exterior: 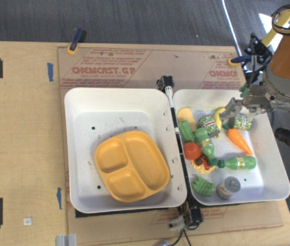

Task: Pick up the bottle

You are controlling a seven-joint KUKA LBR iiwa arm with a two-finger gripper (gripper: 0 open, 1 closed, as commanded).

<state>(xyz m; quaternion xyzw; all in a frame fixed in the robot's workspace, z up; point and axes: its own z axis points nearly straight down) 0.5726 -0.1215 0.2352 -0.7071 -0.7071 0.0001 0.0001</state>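
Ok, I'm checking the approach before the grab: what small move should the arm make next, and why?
Probably shift the pincer toward the near edge of the right white bin and over the green plastic bottle. The bottle lies on its side below the orange carrot, while the pincer hovers near the bin's far side, above other toys.

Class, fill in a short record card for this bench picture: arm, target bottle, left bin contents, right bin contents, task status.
arm: grey arm with orange band, its two-finger tool over the right bin's far side
target: green plastic bottle lying on its side in the right white bin
left bin: left white bin holding a yellow three-compartment plastic tray
right bin: bottle, orange toy carrot, red toy tomato, grey round lid, other green toy foods
status: bottle not yet picked up
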